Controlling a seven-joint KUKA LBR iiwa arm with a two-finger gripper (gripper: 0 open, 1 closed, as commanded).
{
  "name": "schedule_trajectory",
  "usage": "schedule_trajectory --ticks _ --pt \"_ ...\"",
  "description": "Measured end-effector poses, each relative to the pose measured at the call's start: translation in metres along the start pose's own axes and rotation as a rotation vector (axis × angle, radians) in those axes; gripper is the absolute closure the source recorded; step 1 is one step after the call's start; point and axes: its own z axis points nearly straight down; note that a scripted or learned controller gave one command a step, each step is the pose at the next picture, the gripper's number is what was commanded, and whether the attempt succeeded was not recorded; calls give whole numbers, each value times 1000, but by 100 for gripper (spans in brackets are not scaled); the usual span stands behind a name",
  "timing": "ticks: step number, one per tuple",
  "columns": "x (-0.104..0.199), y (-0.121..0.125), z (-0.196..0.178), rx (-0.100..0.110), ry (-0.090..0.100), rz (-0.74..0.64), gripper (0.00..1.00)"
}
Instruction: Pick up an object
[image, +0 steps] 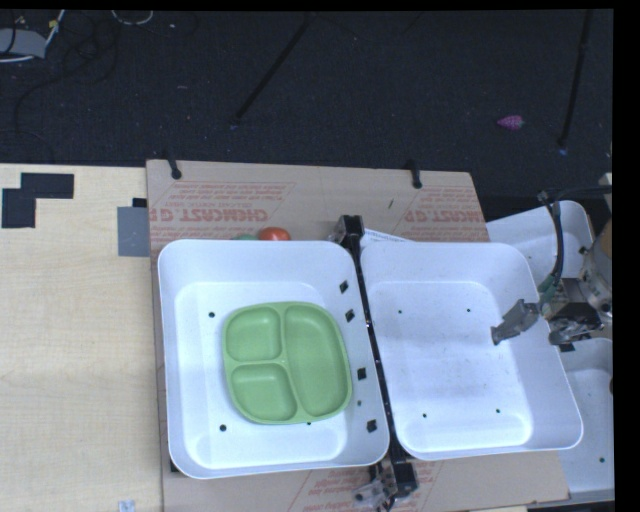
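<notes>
A light green plate (287, 361) with three compartments lies flat in the left bin (190, 300), a little right of its middle. My gripper (533, 322) hangs over the right rim of the right bin (450, 400), far from the plate. Nothing shows in its grasp. The arm behind it is mostly cut off by the right edge of the view.
A small red-orange object (274, 235) and a bit of green (245, 237) peek out behind the left bin's back rim on the cardboard sheet (300, 200). A black divider (365, 340) with clips runs between the bins. Pale wooden bench top (70, 350) lies to the left.
</notes>
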Motion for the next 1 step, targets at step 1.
schedule_trajectory --ticks 1 --pt "0 2 -6 -12 -3 -3 0"
